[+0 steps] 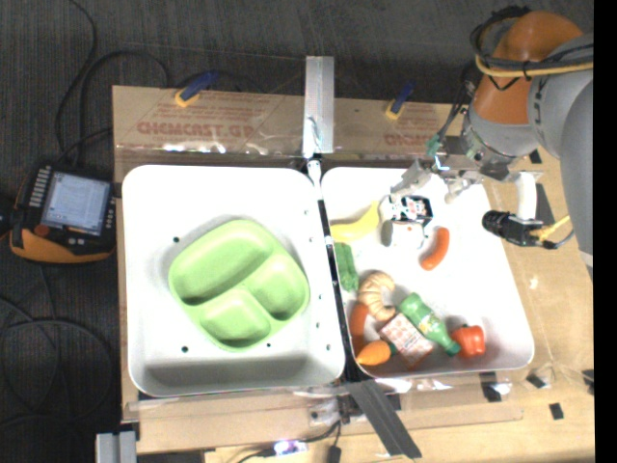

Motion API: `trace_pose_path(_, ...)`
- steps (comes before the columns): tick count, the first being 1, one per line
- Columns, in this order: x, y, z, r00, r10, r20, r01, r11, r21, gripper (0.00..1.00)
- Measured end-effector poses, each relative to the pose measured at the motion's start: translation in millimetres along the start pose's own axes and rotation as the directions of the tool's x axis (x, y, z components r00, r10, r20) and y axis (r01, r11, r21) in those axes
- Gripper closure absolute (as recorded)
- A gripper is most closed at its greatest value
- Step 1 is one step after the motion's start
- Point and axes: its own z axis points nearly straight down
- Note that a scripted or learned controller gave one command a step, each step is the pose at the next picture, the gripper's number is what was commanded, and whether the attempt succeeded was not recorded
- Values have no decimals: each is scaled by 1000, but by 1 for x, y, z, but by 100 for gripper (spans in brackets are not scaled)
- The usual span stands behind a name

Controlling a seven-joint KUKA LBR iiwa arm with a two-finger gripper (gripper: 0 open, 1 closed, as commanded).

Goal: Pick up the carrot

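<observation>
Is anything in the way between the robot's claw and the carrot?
Nothing lies on top of the orange-red oblong carrot, which sits by itself on the floor of the right white bin. The gripper hangs near the bin's far end. A small white object with dark markings sits between them, slightly left, and might get bumped.

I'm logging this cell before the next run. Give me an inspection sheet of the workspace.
Surface: two white bins side by side, left bin, right bin, on a bench.
Job's things: carrot lies apart in the right bin, not held.
Clutter: green divided tray in the left bin; banana, green bottle and a heap of toy food near the right bin's front.
Grippers: gripper over the right bin, above-left of the carrot.
Cables: black cables on the floor, left.
Surroundings: handheld pendant left of the bench.
</observation>
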Motion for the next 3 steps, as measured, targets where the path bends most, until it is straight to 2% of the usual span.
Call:
trace_pose_path(1,-43,-85,50,999,33,1,-33,999,1,0)
trace_pose_path(2,45,-88,92,962,-272,10,272,962,-22,0)
trace_pose_path(3,46,-88,85,963,-271,8,271,962,-21,100)
